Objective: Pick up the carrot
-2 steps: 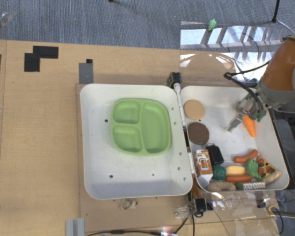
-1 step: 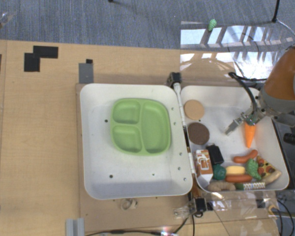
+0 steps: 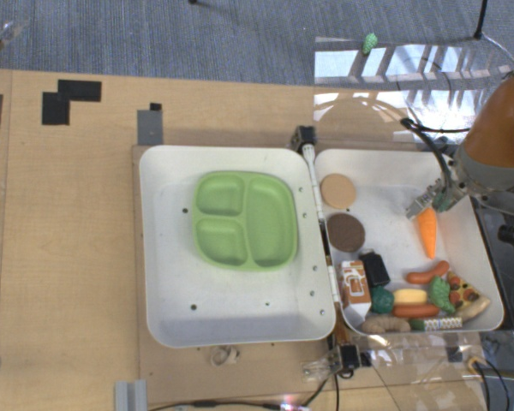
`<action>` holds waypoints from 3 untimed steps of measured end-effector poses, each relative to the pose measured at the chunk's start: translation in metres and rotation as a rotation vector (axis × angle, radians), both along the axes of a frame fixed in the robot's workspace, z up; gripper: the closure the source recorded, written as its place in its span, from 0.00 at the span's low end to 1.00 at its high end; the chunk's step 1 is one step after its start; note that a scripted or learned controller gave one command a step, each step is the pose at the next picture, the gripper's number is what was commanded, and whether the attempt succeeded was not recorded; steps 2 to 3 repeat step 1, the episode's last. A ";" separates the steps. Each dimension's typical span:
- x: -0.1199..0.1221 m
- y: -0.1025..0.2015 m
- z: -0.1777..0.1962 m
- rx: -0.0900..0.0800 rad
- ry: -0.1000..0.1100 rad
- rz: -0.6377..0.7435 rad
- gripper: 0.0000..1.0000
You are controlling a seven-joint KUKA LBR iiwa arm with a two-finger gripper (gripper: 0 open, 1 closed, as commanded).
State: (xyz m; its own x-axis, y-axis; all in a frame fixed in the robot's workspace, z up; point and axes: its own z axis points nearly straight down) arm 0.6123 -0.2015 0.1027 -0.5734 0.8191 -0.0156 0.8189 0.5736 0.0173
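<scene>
The orange carrot (image 3: 428, 233) is in the right bin (image 3: 385, 197), near its right wall, pointing toward the front of the bench. My gripper (image 3: 432, 201) is at the carrot's upper, thick end and seems to touch or overlap it. The grey arm with its orange band (image 3: 501, 131) reaches in from the right edge. I cannot make out whether the carrot is lying on the bin floor or lifted off it.
A green divided plate (image 3: 244, 219) lies in the left bin (image 3: 167, 255). In the right bin there are a tan disc (image 3: 337, 190), a brown disc (image 3: 345, 231), a black block (image 3: 376, 269), and several toy foods heaped along the front wall (image 3: 420, 302).
</scene>
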 end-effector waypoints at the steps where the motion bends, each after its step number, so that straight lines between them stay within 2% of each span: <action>1: -0.011 0.052 0.103 0.004 0.004 -0.168 1.00; 3: -0.011 0.052 0.103 0.004 0.004 -0.168 1.00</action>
